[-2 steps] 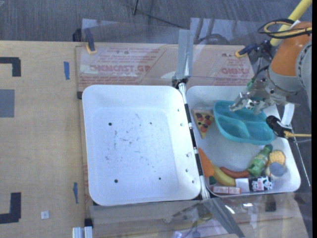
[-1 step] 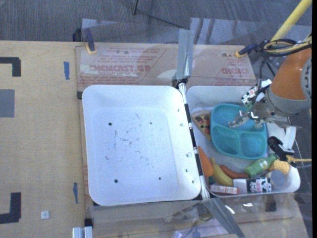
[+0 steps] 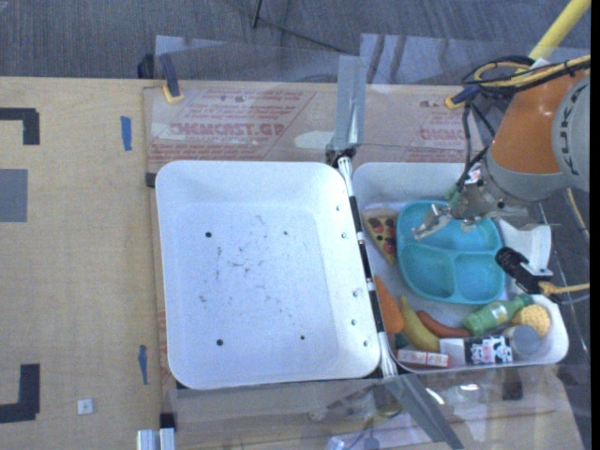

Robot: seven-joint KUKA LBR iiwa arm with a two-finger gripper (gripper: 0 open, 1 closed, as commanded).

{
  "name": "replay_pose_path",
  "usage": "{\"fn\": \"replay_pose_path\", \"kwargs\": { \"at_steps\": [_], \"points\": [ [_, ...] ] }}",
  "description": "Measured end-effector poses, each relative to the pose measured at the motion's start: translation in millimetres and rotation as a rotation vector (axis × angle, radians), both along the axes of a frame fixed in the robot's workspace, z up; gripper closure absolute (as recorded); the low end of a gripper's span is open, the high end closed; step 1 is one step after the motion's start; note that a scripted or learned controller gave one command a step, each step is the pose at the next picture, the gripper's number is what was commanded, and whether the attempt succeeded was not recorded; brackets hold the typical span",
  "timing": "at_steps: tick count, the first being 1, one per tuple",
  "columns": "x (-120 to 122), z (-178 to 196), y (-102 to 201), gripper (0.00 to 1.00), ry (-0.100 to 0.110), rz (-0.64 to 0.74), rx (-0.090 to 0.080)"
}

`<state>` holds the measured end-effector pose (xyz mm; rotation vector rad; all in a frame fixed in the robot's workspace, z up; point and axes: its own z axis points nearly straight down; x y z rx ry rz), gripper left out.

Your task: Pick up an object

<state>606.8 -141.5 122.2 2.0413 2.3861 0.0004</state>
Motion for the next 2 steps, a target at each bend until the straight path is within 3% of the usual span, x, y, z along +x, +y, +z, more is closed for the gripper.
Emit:
{"fn": "replay_pose_path", "kwargs": {
  "at_steps": [1, 2],
  "points": [
    [-35.2, -25.2, -16.8, 0.00, -0.034, -0.027, -0.003],
    [57.6, -29.6, -35.3, 0.00, 0.024, -0.052, 0.003]
  ]
}}
